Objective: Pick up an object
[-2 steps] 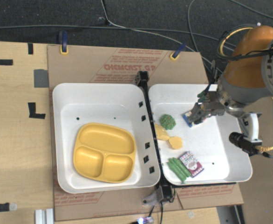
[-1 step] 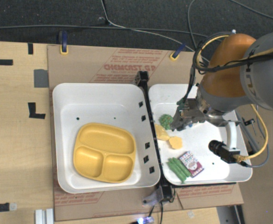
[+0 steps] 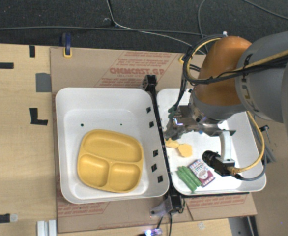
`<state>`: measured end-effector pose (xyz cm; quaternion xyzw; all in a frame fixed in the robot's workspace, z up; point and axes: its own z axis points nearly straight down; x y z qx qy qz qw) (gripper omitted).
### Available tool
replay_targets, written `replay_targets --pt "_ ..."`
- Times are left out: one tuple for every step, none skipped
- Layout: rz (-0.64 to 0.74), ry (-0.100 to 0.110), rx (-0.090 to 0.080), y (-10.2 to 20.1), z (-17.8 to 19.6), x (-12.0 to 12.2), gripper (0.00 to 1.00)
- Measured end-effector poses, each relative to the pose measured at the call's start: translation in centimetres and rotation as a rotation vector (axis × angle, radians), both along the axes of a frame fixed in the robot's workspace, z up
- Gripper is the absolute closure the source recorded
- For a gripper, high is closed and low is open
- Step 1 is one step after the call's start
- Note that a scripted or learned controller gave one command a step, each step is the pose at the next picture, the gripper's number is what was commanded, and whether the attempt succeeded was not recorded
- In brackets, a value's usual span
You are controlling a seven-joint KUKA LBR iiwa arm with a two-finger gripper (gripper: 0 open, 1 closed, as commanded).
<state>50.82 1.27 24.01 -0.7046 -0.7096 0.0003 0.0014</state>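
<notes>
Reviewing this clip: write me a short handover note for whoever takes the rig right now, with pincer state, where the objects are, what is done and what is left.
Pincer: low over the right bin, near its left wall; nothing visibly held.
Right bin: pale yellow pieces just below the pincer, green item and small pink-patterned packet toward the front.
Left bin: yellow divided tray.
Done: the arm is over the right bin.
Left: grasp and lift one object; the yellow pieces look nearest.
</notes>
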Motion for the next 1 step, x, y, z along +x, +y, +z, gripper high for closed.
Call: replay_targets --pt "-0.001 0.002 -0.001 5.3 -1.56 0.48 1.0"
